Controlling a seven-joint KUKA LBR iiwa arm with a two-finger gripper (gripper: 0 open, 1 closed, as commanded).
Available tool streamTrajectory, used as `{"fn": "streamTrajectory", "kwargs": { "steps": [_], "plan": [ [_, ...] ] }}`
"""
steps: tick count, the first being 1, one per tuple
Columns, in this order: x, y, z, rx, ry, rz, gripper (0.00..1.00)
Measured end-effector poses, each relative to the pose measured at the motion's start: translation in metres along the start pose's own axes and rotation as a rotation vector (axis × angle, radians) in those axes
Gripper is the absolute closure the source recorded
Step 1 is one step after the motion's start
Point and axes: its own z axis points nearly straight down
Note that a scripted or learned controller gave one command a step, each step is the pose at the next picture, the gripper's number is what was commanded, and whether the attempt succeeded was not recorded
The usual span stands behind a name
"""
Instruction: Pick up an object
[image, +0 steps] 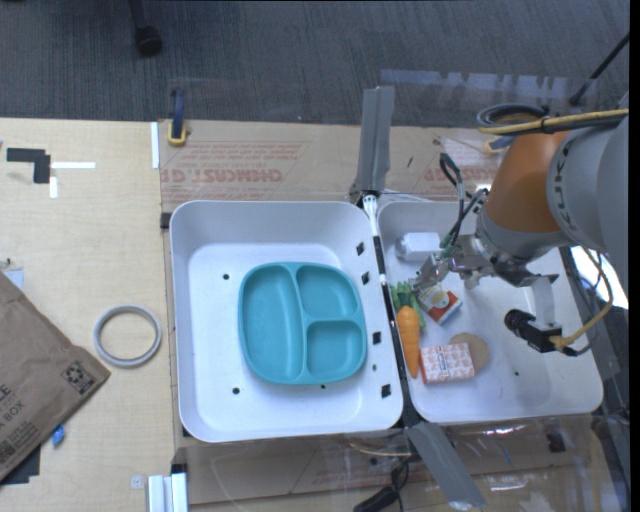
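Note:
The right bin (560, 392) holds several small items: an orange carrot (408, 340) with a green top along its left wall, a pink-red box (446, 364) beside a brown round piece (476, 349), a small red and white carton (444, 306) and a white block (418, 243) at the back. My gripper (438, 272) hangs low in this bin, just above and behind the red and white carton, close to the carrot's green top. The grey arm with its orange band (525, 185) reaches in from the right.
The left bin (200, 330) holds a teal divided plate (301, 322). A roll of tape (127, 333) and a cardboard box (35, 385) lie on the bench at the left. Black cabling (530, 330) hangs over the right bin's right half.

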Motion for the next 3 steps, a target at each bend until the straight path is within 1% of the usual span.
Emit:
{"fn": "streamTrajectory", "kwargs": {
  "steps": [1,2,3],
  "plan": [
    [-0.001,0.001,-0.008,0.000,0.000,0.004,1.00],
    [-0.001,0.001,-0.008,0.000,0.000,0.004,0.00],
    [0.001,-0.030,0.000,-0.003,0.000,0.086,0.00]
  ]
}}
